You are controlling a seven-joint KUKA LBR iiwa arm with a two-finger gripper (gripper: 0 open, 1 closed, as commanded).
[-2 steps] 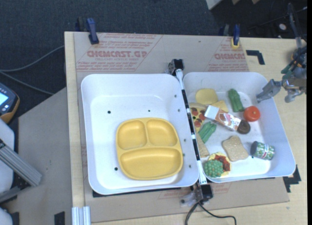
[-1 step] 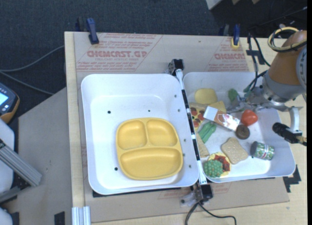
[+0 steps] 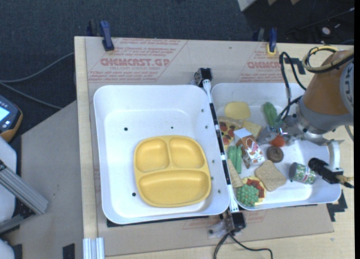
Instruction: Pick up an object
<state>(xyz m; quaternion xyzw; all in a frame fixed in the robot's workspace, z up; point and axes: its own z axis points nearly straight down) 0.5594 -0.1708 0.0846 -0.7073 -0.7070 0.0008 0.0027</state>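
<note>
The right bin (image 3: 315, 193) holds a heap of toy food. There is a pale yellow round piece (image 3: 237, 110), a green pickle (image 3: 270, 113), a red-and-white carton (image 3: 251, 151), a brown round cookie (image 3: 275, 153), a slice of toast (image 3: 270, 176) and a green can (image 3: 302, 172) lying on its side. My gripper (image 3: 280, 132) reaches in from the right and is low over the bin's middle. It is just above a small red piece (image 3: 278, 141) and next to the pickle. Nothing shows clearly between its fingers.
The left bin (image 3: 112, 117) holds a yellow divided plate (image 3: 171, 171). A pizza slice (image 3: 226, 131), a dark green vegetable (image 3: 234, 158) and a leafy green piece (image 3: 247, 195) lie along the right bin's left wall. Blue clamps (image 3: 105, 34) hold the board's far edge.
</note>
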